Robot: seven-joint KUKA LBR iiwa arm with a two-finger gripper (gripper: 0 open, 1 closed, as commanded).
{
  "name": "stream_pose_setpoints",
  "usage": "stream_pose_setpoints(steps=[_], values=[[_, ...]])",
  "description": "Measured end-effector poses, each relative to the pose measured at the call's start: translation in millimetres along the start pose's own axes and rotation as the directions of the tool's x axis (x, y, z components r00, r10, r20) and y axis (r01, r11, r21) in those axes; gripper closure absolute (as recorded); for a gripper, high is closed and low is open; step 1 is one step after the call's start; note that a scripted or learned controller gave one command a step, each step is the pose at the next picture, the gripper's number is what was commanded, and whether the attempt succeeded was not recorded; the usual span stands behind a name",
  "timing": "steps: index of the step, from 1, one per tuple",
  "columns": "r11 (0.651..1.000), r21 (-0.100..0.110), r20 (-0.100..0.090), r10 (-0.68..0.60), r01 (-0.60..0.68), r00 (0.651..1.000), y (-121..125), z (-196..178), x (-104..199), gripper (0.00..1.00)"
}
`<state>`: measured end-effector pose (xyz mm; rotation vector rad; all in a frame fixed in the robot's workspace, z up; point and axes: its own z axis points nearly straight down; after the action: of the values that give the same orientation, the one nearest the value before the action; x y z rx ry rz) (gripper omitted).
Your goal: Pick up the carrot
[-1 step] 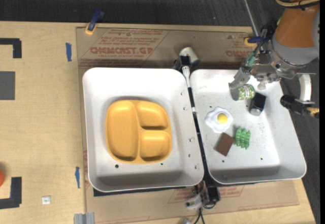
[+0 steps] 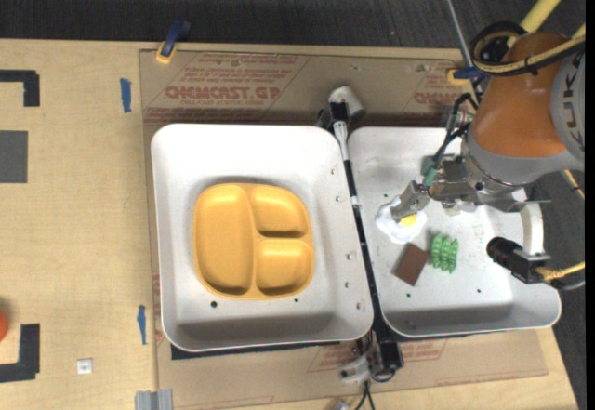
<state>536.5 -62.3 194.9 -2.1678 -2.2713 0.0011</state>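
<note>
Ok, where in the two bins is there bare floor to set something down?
Right bin: bare along the far wall and near-left corner; crowded mid-floor around gripper, brown block, green piece. Left bin: margins around the yellow tray.

Two shallow white bins sit side by side on the surface (image 2: 74, 213). The left bin (image 2: 177, 157) holds a yellow divided tray (image 2: 253, 237). In the right bin (image 2: 521, 306) lie a brown block (image 2: 411, 263) and, just beside it on its right, a green ridged piece (image 2: 444, 252). The grey arm with its orange band (image 2: 521, 115) reaches over this bin, and the gripper (image 2: 406, 208) hangs above a pale white-and-yellow thing (image 2: 400, 226) near the bin's left wall
</note>
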Motion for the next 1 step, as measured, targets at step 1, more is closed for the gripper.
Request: stream_pose_setpoints(steps=[1], values=[[0.989,0.002,0.0,0.151,-0.151,0.989,-44.9,10.7,58.0,0.0]])
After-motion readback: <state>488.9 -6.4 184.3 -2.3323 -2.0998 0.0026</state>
